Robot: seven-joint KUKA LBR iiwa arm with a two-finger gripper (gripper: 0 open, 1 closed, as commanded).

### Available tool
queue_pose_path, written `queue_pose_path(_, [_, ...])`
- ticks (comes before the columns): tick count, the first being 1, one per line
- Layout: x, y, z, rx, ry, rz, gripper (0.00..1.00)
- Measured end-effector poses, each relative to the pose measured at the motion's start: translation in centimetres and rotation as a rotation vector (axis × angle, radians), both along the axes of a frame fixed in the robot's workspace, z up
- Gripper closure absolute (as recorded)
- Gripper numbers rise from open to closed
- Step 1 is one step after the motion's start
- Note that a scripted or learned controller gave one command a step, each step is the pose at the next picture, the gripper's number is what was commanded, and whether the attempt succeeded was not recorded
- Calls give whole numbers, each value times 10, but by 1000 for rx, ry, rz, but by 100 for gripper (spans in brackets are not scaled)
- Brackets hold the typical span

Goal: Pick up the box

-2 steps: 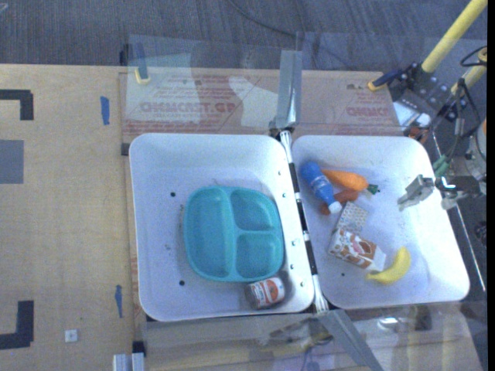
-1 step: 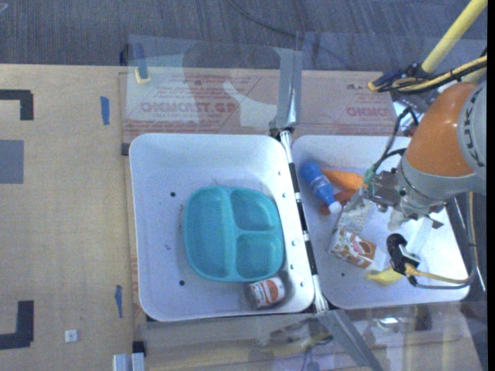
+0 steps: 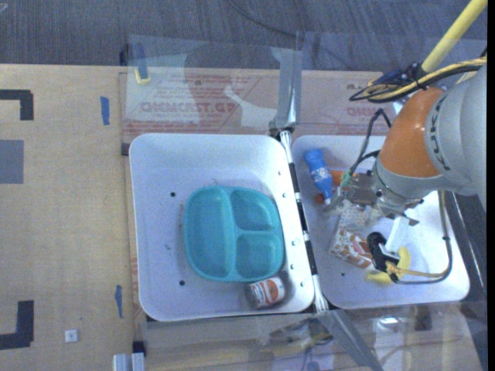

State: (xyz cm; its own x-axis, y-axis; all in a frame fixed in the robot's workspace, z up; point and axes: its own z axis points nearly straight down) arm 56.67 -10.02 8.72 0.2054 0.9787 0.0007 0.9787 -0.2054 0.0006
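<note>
The box point(image 3: 349, 240) is a flat pale carton with red and orange print. It lies tilted in the right bin point(image 3: 433, 280), near the middle. My gripper point(image 3: 354, 197) hangs over the box's upper end, at the tip of the grey arm with the orange band point(image 3: 408, 147). The wrist hides the upper part of the box, and I cannot see whether anything sits between the gripper's tips.
A blue bottle point(image 3: 317, 170) lies at the top left of the right bin, with a small orange item point(image 3: 322, 198) just below it. The left bin point(image 3: 155, 207) holds a teal divided plate point(image 3: 233, 233) and a can point(image 3: 266, 292) by its front edge.
</note>
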Motion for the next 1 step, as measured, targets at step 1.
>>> queue_pose_path(1, [28, -5, 0, -1, -3, 121, 0])
